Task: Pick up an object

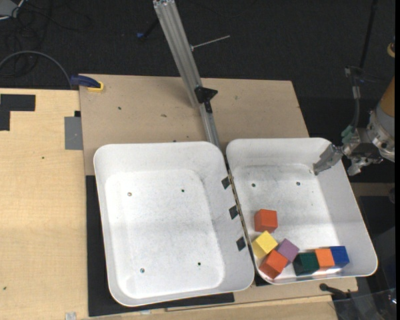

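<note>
Seven small blocks sit in the right bin (pixel 300 153), bunched toward its near rim, and everything here can be placed off the red-orange block (pixel 266 219) that stands alone at the head of the bunch. Just nearer the camera than it, the yellow block (pixel 265 243) lies tilted, and the purple block (pixel 288 249) sits at the yellow one's right, touching or all but touching. In front of those two, an orange block (pixel 275 263) rests against the bin's near wall. Off to its right runs a tight row along the same wall: dark green block (pixel 306 263), then a second orange block (pixel 325 257), then the blue block (pixel 339 255) at the far end.

Well up and to the right of the red-orange block, the gripper (pixel 325 160) hangs over the bin's far right corner with nothing between its fingers; they look parted, though the view is small there and only one grey finger reads clearly. The arm (pixel 380 135) comes in behind it from the right edge.

Left of the red-orange block, past the dividing rims, lies the left bin (pixel 110 153). Beyond both bins a slanted aluminium rail (pixel 183 55) rises from the bench (pixel 253 105).
</note>
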